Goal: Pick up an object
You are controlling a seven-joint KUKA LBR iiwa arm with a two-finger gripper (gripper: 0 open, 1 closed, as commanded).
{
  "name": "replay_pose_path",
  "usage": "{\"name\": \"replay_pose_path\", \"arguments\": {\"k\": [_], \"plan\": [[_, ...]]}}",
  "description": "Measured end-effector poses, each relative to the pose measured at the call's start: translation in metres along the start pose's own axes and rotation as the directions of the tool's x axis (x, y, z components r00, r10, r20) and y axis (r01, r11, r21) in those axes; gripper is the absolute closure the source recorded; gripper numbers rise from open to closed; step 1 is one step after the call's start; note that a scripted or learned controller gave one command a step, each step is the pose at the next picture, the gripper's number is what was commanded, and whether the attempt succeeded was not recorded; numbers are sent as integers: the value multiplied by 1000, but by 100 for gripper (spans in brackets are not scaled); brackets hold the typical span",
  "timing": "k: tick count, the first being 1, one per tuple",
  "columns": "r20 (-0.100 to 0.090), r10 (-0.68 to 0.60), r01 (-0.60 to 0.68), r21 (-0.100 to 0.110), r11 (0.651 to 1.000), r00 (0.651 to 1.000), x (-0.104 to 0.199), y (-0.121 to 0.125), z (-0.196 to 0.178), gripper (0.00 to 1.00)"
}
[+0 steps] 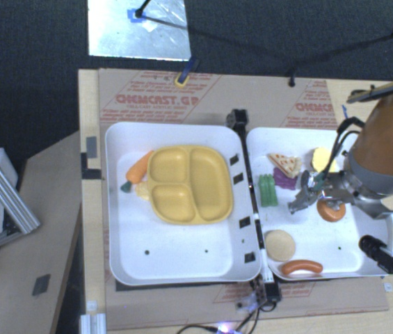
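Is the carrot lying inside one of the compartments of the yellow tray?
No, the carrot lies in the left bin, against the left outer edge of the yellow tray.

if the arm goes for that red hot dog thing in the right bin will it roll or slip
The red sausage-shaped toy looks smooth and rounded, so it may slip between fingers. Its long round body would likely roll sideways if pushed. It lies near the front wall of the right white bin, which might stop it. It looks like light plastic.
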State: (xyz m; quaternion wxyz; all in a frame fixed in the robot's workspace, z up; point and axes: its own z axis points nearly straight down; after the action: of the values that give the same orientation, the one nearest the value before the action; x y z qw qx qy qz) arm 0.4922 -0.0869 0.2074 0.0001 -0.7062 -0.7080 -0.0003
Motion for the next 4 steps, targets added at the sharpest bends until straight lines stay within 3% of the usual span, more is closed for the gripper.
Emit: {"name": "replay_pose_path", "arguments": {"k": [2, 3, 4], "plan": [[-1, 2, -2, 6, 1000, 1000, -8, -2, 102, 0], [-2, 3, -3, -9, 1000, 1000, -7, 2, 118, 0], [12, 5, -5, -24, 1000, 1000, -12, 4, 106, 100]]}}
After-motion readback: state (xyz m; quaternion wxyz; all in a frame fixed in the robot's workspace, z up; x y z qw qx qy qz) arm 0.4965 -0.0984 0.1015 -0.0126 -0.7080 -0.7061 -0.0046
